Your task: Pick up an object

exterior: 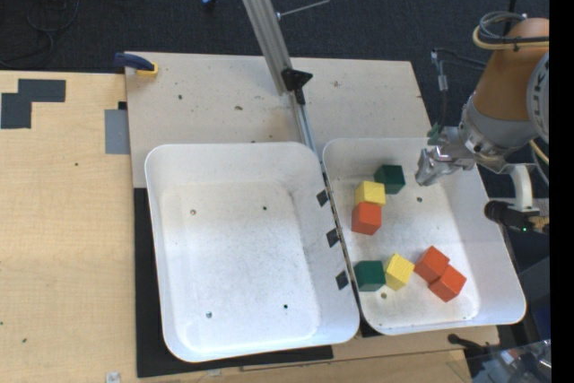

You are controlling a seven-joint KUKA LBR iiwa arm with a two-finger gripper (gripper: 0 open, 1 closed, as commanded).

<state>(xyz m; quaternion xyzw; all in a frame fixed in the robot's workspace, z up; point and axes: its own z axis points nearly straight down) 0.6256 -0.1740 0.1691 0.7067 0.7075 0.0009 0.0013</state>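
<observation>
- The right shallow white plastic bin [502, 282] serves as the landmark; it lies beside the left shallow white plastic bin [179, 193], their rims meeting near the middle of the bench.
- The grey arm with an orange band [507, 99] reaches in over the right bin's upper right rim.
- Its metal two-finger gripper [429, 168] hangs over the upper part of the right bin, just right of the dark green cube [389, 178]; whether the claw is spread or pressed together cannot be told, and nothing is seen between its tips.
- A yellow cube [369, 193] sits in the right bin's upper left area, touching the green cube's lower left.
- A red-orange cube [366, 217] lies directly below that yellow cube, touching it.
- Near the right bin's lower left wall rests a second dark green cube [369, 274], with a second small yellow cube [399, 270] just beside it.
- Two red-orange cubes [440, 274] sit together in the right bin's lower middle.
</observation>
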